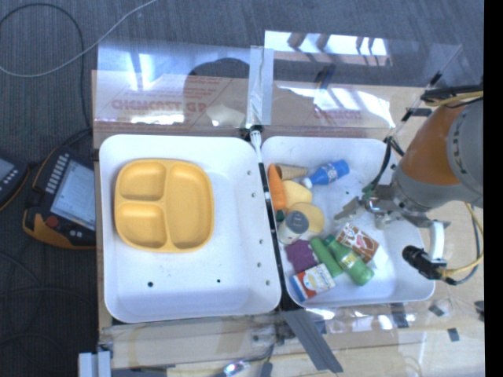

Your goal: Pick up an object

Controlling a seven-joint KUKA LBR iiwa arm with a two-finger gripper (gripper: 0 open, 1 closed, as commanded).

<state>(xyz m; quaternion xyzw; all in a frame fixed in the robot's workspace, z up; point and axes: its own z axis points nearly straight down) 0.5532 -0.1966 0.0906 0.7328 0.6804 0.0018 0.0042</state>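
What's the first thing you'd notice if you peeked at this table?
The big yellow plate with three sections, sitting alone in the left bin. Next, the colourful jumble in the right bin: a blue bottle, an orange carrot and a green bottle. The grey and orange robot arm leans in from the right.

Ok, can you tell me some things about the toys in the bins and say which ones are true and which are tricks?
1. The yellow divided plate lies in the left bin. True.
2. The blue bottle lies on the plate. False: it lies in the right bin, near its far side.
3. The orange carrot lies along the right bin's left wall. True.
4. The green bottle stands upright. False: it lies on its side.
5. The arm's gripper hangs over the left bin. False: it is over the right bin, beside the small snack box.
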